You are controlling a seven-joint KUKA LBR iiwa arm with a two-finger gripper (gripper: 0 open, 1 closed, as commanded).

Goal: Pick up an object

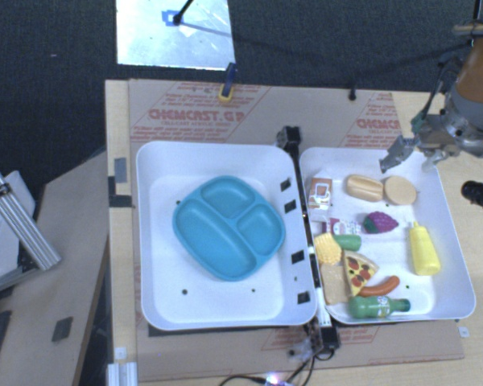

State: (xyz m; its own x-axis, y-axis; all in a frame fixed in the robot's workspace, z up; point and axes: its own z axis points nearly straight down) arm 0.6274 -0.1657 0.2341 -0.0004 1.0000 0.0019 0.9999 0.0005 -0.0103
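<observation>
Two white bins sit side by side, and the right bin (455, 292) holds every candidate for the pick, while the left bin (157, 296) carries a blue divided plate (228, 227). The gripper (412, 153) hangs over the far right corner of the right bin, above the toys and gripping nothing; whether it is released or clenched I cannot tell. Nearest to it lie the tan bread roll (364, 187) and the round bun (400, 190), which touch, so a descent between them could shove both aside. Near the divider, the corn (328, 249), pizza slice (359, 271), sausage (378, 285) and green bottle (376, 306) crowd together, so a try there risks a glancing grasp. The yellow bottle (423, 248) and purple grapes (380, 222) stand freer, though the rounded bottle could roll away
</observation>
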